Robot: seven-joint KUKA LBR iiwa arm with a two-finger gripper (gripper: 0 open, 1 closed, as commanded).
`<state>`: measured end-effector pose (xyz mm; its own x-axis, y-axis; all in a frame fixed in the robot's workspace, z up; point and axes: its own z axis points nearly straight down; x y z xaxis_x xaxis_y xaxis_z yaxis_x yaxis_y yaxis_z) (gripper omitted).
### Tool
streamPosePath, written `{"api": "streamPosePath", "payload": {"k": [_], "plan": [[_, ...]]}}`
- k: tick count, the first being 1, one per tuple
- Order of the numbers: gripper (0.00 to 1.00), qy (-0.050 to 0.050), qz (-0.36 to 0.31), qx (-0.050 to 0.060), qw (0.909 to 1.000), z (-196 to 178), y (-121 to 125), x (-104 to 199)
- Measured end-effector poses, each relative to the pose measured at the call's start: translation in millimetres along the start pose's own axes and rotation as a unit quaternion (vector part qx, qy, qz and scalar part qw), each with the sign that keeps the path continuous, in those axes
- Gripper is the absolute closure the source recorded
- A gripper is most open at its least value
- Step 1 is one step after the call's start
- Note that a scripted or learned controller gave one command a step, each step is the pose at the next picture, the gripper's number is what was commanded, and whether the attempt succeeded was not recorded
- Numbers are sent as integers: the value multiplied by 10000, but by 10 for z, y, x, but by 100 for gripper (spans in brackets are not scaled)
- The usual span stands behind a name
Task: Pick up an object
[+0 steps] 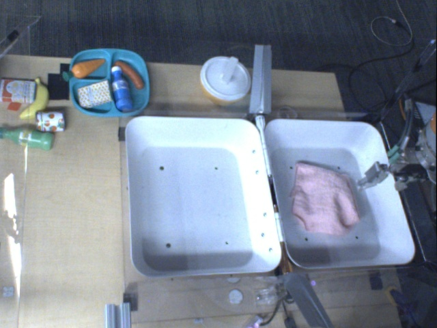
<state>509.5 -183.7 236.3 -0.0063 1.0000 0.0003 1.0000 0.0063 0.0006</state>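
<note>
Wooden bench (pixel 68 217): divided plate (pixel 109 82), banana (pixel 35 100), cup (pixel 225 78).

fuzzy pink cloth (pixel 323 200) in a smooth white plastic bin (pixel 392 248); pale matt wooden bench (pixel 68 238)

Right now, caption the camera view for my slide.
End effector poised at the right bin's edge beside a pink cloth, left bin alongside.

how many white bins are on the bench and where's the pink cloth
2. The left bin and the right bin stand side by side. The pink cloth lies in the right bin, with the gripper just beside it.
</note>
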Motion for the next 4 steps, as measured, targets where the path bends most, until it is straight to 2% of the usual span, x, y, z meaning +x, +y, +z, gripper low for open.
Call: {"api": "streamPosePath", "payload": {"k": [1,2,3,4], "plan": [[0,-5,-699,-18,9975,1350,206,18],[0,-47,-815,-108,9966,1433,57,170],[0,-46,-990,-121,9950,1432,-147,284],[0,-54,-1431,-108,9896,1435,-156,389]]}}
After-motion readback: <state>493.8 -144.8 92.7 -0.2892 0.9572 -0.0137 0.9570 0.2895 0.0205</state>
